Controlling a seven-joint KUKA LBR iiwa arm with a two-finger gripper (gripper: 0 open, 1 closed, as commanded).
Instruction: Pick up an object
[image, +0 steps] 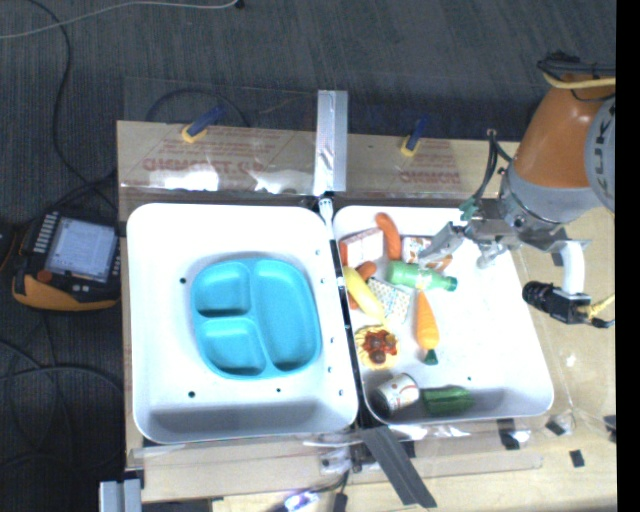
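Tool (447, 243) sits low over the upper part of the right bin (520, 330), fingers slightly spread, nothing seen pinched between them. Its tips are just above the green bottle (420, 277); contact cannot be told. Landmark is that bottle: red sausage (388, 236) up-left of it, small carton (361, 245) further left, yellow banana (360, 292) left and lower, orange carrot (427, 322) just below, red berries (378, 344) lower left. Silver can (398, 392) and green cucumber (444, 400) lie well below, by the bin's near wall. Blue tray (255, 315) rests in the left bin (160, 330), far left of the bottle.
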